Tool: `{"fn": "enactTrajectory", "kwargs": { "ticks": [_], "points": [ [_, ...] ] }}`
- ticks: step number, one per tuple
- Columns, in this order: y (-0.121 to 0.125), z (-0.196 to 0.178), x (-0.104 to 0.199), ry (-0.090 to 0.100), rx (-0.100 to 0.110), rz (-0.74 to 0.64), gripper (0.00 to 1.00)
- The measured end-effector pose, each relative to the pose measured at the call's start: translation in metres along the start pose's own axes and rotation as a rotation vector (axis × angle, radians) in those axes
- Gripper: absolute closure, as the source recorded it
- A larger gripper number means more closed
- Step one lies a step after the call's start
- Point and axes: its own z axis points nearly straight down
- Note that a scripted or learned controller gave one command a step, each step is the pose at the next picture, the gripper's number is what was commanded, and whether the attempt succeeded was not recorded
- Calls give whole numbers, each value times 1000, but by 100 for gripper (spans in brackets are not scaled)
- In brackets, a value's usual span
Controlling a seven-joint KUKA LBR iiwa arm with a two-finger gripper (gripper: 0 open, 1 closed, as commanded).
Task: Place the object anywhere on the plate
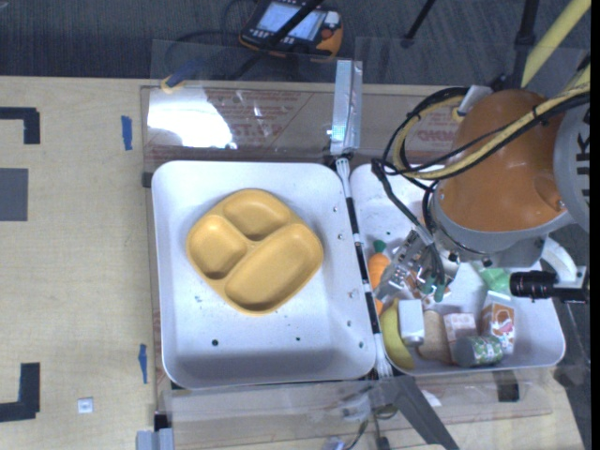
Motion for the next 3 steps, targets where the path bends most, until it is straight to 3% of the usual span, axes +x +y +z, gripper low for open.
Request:
{"fn": "enactTrajectory", "kwargs": {
  "ticks": [1, 2, 3],
  "points": [
    [30, -3, -90, -6, -4, -35, 100],
    [-17, 7, -60, -1, -1, -153, 100],
    [-12, -9, -6, 0, -1, -476, 100]
  ]
}}
